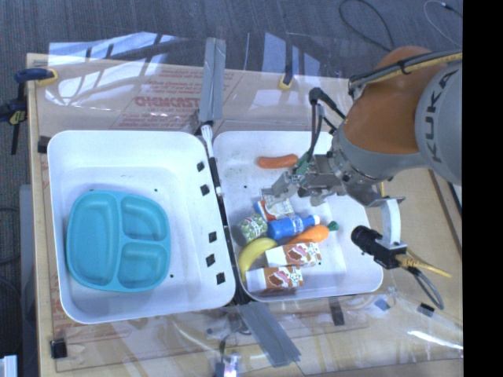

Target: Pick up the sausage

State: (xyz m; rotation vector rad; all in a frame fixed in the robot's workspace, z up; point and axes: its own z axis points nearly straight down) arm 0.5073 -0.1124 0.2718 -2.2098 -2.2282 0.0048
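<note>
Camera view: small orange-red sausage (278, 162) lies unpicked on the right white bin's (236, 151) floor, gripper (292, 181) hovering just beside it, grip state unreadable.

The sausage (278, 162) is seen as a small, smooth, orange-red piece, elongated with rounded ends. It is laid flat on the white floor of the right bin (236, 151), in the far part of that bin, close to the back wall. Its long axis is set roughly across the view, left to right, with the right end raised very slightly in the picture. It is kept apart from the cluster of other items nearer the front of the bin. Its right end appears to be partly covered by the arm's hardware, though this cannot be judged with certainty.
</note>
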